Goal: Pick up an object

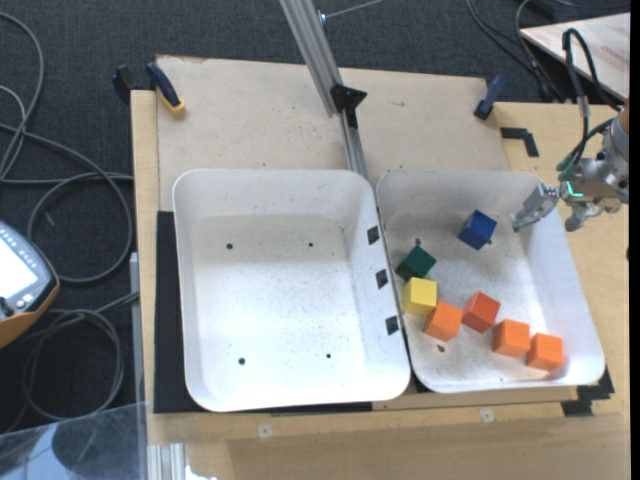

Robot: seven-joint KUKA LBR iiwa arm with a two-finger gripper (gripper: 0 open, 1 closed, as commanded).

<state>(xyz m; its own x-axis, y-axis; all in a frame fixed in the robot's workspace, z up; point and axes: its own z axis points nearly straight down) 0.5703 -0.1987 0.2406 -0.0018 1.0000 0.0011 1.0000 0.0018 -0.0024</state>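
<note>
Poised over the far right rim of the right bin [590, 343]: gripper [552, 216], fingers [528, 213] spread apart, nothing between them. Behind it, at the right edge of the scene, the grey wrist with tangled cables.

Nearest to the gripper, just to its left on the bin floor: blue cube [478, 229], standing alone, apart from the rest. Nothing lying between it and the left fingertip.

Further left and nearer, close to the bin's left wall: green cube [416, 263], turned at an angle. Just near of it and touching or almost touching: yellow cube [421, 295]. Pressed against the yellow one's near right corner: orange cube [443, 320]. Right beside that: red-orange cube [481, 311]. Then two more orange cubes, one [512, 337] close beside the other [545, 351], in the near right corner by the wall. Crowded along that near side, five cubes in a loose row with hardly any gaps.

To the left, sharing a rim line with the right bin: left bin [180, 198], white, speckled with dark dots. Along the join, three small black clips [381, 278].

Rising from the far end of the join, slanting up and left: metal rail [310, 38]. On the far edge of the wooden bench [250, 118]: two blue clamps, one left [165, 86], one right [489, 96]. On the dark floor at left: looped cables [60, 188].
</note>
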